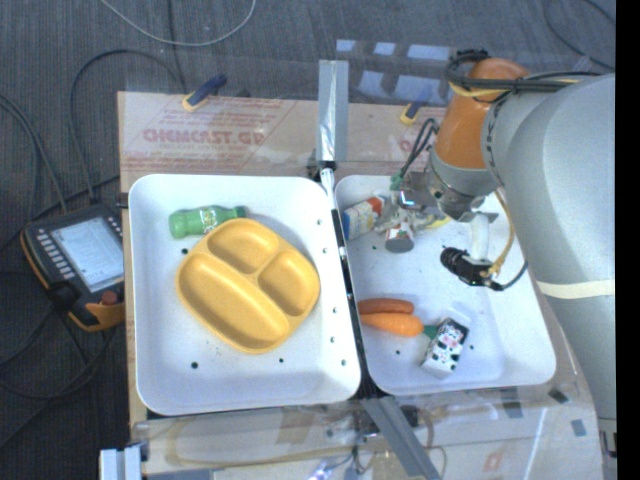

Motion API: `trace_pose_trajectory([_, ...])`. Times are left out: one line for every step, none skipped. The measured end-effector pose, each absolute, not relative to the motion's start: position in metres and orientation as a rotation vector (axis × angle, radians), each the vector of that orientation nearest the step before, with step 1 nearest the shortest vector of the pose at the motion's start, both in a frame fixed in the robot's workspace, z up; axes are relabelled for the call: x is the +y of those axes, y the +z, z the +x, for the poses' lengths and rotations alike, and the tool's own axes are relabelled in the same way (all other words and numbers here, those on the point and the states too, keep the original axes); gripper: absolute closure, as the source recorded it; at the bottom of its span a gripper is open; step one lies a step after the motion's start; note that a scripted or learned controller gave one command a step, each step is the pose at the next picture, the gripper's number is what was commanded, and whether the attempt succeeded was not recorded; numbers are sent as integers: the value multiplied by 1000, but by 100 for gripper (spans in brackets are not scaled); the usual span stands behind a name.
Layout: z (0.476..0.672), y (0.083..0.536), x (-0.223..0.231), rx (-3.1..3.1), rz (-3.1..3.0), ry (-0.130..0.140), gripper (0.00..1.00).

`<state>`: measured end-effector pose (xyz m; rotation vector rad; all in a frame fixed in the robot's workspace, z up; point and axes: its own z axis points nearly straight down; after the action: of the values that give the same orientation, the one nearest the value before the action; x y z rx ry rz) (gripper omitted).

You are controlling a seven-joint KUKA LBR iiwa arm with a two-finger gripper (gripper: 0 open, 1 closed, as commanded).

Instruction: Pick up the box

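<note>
A green bottle (204, 220) lay in the left bin (150, 298), touching the upper edge of a yellow divided tray (248, 283) that took up most of that bin's floor. Across the divider, in the right bin (520, 358), a small white and red packet (362, 215) sat in the upper left corner, too blurred to identify. Two carrots (390, 315) lay side by side lower down. Just to their right, near the bin's front edge, stood the box (444, 346), a small carton with a black-and-white cow-patch print and a bit of green at one end, turned at an angle to the bin walls.

It looked like a light cardboard carton, stiff enough to take a squeeze but likely to dent if pinched hard, with smooth printed faces that could slip. Across its two long sides, near the middle, seemed the best place to grip; the carrot tip close to its left end left little room there.

The gripper (402, 226) hung over the upper part of the right bin, well apart from the box. Its tip was a dark, cluttered blur against the wrist, so whether it stood open or closed could not be told. A black cable (472, 266) trailed below the wrist. The grey arm (560, 168) covered the bin's right wall.
</note>
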<state>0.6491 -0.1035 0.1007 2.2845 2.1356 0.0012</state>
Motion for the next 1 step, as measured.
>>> trace_pose_trajectory([668, 184, -15, 2094, 2340, -5, 100])
